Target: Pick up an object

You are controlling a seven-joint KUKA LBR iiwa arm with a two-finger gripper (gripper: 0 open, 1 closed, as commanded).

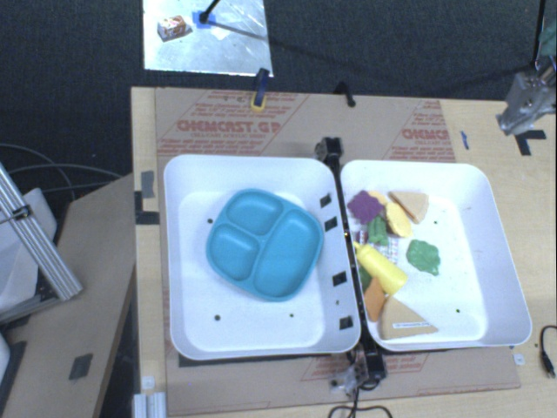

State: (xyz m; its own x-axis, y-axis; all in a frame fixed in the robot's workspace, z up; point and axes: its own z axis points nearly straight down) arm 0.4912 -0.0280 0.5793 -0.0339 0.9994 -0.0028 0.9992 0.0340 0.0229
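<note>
Two shallow white bins sit side by side on a cardboard sheet (287, 116) printed with red lettering. The black divider (341, 233) where the bins meet serves as the landmark here.

Left of the divider: the left bin (187, 320) holds a blue sectioned plate (264, 244), three compartments, lying flat near the bin's middle, apart from all walls.

Right of the divider: the right bin (487, 268) holds a cluster of toy food pieces, most of them close against the divider. Nearest it at the upper end, a purple piece (365, 205). Just right of that, a tan wedge (411, 203) and a yellow piece (398, 222). A small dark green piece (377, 230) lies below the purple one. A yellow cylinder (381, 267) lies slanted just beside the divider, partly over an orange piece (374, 300). A brighter green piece (423, 256) sits farther right, apart from the cluster. A tan triangular piece (403, 318) with a white label lies at the lower end, near the bin's front wall.

Gripper (525, 103): grey hardware far right of the divider and above the right bin's back corner, well clear of every object. Jaw state cannot be read at this angle; nothing is seen held
</note>
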